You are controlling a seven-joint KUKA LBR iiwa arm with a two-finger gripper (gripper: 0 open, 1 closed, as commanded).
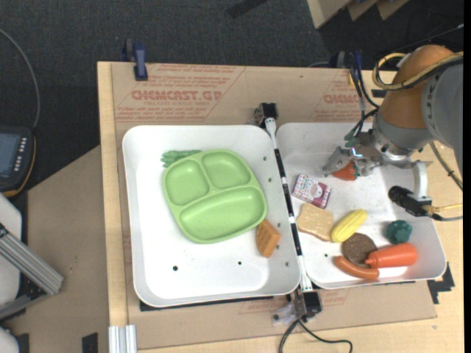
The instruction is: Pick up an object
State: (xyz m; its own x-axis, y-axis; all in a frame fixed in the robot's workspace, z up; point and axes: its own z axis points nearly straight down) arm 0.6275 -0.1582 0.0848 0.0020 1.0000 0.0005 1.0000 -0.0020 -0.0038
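My gripper is low over the back of the right bin, open, with its fingers straddling a small red-orange piece that rests on the bin floor. The fingers stand wider than the piece, and I cannot tell whether they touch it. Just left of the gripper and nearer the front lies a pink packet. Further forward are a toast slice, a yellow corn cob, a brown round piece, a carrot, a sausage and a dark green item.
The left bin holds a green divided plate, a green leafy piece at the plate's back left, and an orange-brown block by the divider. The arm's black cable hangs over the right bin's right side.
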